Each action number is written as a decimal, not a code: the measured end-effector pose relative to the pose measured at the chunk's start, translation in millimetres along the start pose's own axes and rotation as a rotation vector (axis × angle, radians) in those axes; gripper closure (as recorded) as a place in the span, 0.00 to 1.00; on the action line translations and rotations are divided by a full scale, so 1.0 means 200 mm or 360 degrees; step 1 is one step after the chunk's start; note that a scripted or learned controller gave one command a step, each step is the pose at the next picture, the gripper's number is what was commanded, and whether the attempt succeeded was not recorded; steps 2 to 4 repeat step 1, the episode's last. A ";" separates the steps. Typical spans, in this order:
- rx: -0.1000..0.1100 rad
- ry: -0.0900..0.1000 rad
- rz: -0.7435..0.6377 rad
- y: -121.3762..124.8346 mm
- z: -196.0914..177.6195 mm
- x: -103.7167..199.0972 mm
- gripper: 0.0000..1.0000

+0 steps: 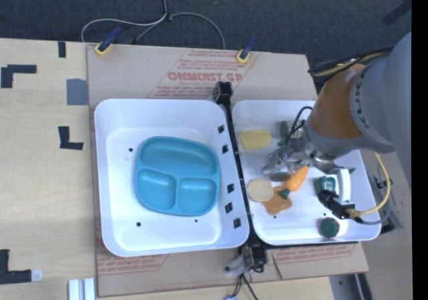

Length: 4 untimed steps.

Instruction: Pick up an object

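The right bin [348, 235] holds several small toy foods. A pale yellow piece [255, 139] lies near its far left. A cream round piece [261, 190] sits by the left wall, and an orange-brown piece [277, 204] lies beside it. An orange carrot [298, 176] lies at a slant in the middle. A dark green piece [328, 227] rests near the front right. My gripper [281, 160] is low in the right bin, just left of and above the carrot's upper end. I see nothing clearly held in it.
The left bin [110, 118] holds a blue divided plate [177, 176]. A black divider [231, 158] runs between the bins. The arm with its orange band [334, 115] covers the right bin's far right part. Cables [361, 212] hang near the wrist.
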<state>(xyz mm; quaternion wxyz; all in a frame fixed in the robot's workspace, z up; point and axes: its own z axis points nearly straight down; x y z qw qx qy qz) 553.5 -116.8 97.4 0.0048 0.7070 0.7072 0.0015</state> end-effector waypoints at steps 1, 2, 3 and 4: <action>-0.0003 0.0007 -0.0011 0.24 -0.46 0.18 1.00; -0.0003 0.0007 -0.0011 0.24 -0.46 0.18 1.00; -0.0003 0.0007 -0.0011 0.24 -0.46 0.18 1.00; -0.0003 0.0007 -0.0011 0.24 -0.46 0.18 1.00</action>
